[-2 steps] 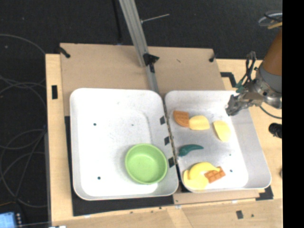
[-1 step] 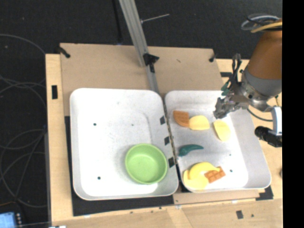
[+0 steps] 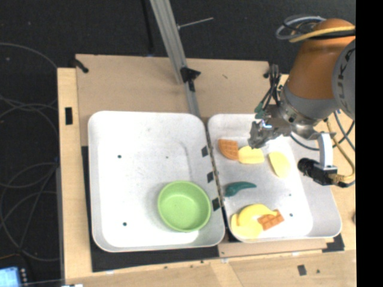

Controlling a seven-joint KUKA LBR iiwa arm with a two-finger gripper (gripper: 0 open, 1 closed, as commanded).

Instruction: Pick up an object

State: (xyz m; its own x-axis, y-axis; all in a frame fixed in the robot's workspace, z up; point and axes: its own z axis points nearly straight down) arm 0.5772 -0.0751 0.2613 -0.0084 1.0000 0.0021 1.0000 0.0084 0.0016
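The gripper (image 3: 258, 137) hangs over the right bin's (image 3: 299, 220) far edge above a yellow piece (image 3: 251, 155); its grip cannot be told

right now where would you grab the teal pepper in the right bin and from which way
Probably across its fat end, near the bin's left wall, coming straight down. The teal pepper lies flat with bare floor around it; its right tip tapers too thin. The tool hangs above the yellow pieces further back.
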